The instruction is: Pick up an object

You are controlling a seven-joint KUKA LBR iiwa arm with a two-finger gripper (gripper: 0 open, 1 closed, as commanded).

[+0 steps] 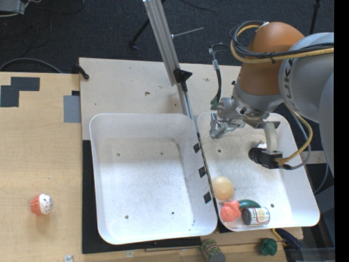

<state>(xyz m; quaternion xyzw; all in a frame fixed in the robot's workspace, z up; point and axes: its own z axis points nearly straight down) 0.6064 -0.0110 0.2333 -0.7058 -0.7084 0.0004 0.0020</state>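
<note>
The hand (218,129) hangs over the right bin's (289,192) far left corner, wrist pointing down; whether it is spread or closed cannot be told, and nothing shows in it. The objects cluster at that bin's near left corner: a tan ball (223,188), a pink toy (230,211), a small jar (256,216). Best to travel toward the near edge and descend on the ball, which sits apart enough for a clean grip.

Items scattered beyond the bins

A small orange-and-white toy (41,204) lies on the wooden bench (38,146); a green object (267,246) sits at the front edge.
</note>
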